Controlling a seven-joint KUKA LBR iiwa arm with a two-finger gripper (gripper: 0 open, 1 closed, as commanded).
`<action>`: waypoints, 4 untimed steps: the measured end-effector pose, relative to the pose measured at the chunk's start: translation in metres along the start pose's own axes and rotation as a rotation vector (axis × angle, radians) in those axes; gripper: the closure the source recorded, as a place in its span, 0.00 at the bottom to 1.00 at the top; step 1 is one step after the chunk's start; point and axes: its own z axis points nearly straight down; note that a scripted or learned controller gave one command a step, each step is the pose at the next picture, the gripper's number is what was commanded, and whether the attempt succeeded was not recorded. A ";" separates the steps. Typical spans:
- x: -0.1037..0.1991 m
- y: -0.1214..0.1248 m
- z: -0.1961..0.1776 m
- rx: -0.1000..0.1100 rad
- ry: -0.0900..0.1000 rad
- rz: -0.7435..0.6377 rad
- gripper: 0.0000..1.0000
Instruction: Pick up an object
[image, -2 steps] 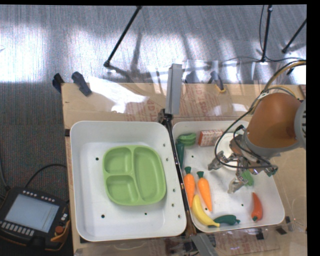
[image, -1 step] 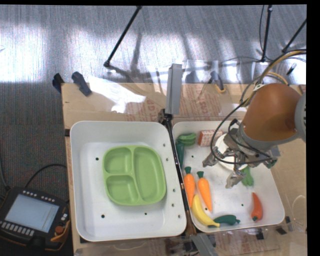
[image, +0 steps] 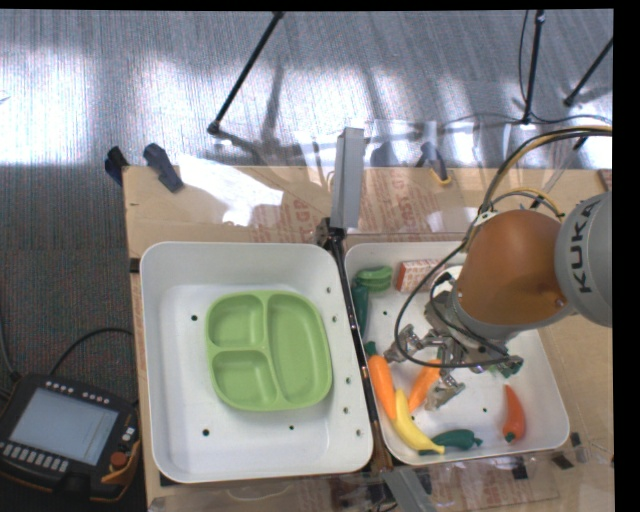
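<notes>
Your wooden bench (image: 240, 205) stands on grey carpet, tripod legs behind it. In the right white bin (image: 545, 395), the two-finger gripper (image: 440, 385) hangs over the small orange carrot (image: 423, 384), which lies between its fingers; you cannot tell whether they grip it.

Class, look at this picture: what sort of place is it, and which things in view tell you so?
Probably a robotics lab or test cell. A KUKA arm works over two white bins, one with toy vegetables. A control pendant lies on the carpet, and tripod legs stand behind.
</notes>
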 end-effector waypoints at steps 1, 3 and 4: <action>-0.003 0.003 -0.010 -0.002 -0.005 -0.006 1.00; -0.082 0.029 -0.171 -0.002 -0.008 -0.265 1.00; -0.031 0.083 -0.169 -0.006 -0.003 -0.410 1.00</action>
